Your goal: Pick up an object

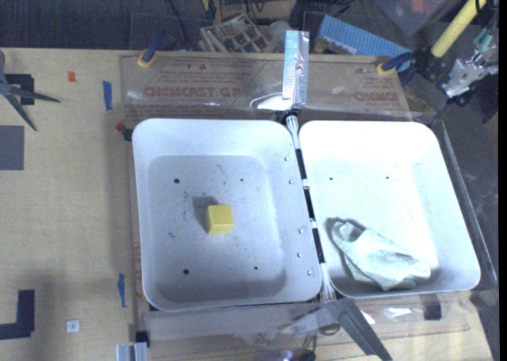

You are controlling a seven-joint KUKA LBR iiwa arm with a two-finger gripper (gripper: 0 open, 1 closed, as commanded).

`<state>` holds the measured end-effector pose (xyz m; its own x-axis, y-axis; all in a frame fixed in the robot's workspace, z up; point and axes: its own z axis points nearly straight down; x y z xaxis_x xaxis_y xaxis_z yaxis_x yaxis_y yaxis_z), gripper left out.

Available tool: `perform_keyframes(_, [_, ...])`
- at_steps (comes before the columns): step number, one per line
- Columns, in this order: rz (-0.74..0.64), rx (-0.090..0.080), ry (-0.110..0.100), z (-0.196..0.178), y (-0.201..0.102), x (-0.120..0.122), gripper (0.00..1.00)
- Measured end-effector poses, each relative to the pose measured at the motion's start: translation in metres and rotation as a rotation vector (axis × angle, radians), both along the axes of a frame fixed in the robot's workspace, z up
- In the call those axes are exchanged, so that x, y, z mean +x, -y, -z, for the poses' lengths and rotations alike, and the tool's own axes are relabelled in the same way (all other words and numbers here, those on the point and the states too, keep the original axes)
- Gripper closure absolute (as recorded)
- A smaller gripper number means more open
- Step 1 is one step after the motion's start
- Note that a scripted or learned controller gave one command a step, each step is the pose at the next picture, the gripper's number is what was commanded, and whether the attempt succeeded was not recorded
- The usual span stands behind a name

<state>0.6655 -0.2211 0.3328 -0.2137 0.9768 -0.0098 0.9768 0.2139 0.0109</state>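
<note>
A small yellow block lies flat on the floor of the left bin, a little front of its middle. A crumpled white, pale-green-tinged cloth or bag lies in the right bin, toward its front edge and left of centre. The two things are in separate bins, well apart, and nothing touches either of them.
A shiny metal post stands just behind the seam where the bins meet. A clear sheet with red lettering lies behind the bins. Bare wooden bench stretches to the left. Boxes and cables crowd the far background.
</note>
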Motion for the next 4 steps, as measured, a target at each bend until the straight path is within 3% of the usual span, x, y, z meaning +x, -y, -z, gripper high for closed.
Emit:
perform_keyframes(1, [-0.002,-0.003,0.006,-0.012,0.000,0.001,1.00])
perform_keyframes(2, [-0.002,-0.003,0.006,-0.012,0.000,0.001,0.00])
perform_keyframes(3, [-0.003,-0.006,0.013,-0.024,0.001,0.003,1.00])
perform_keyframes(4, [0.125,0.006,-0.007,-0.092,-0.026,0.000,1.00])
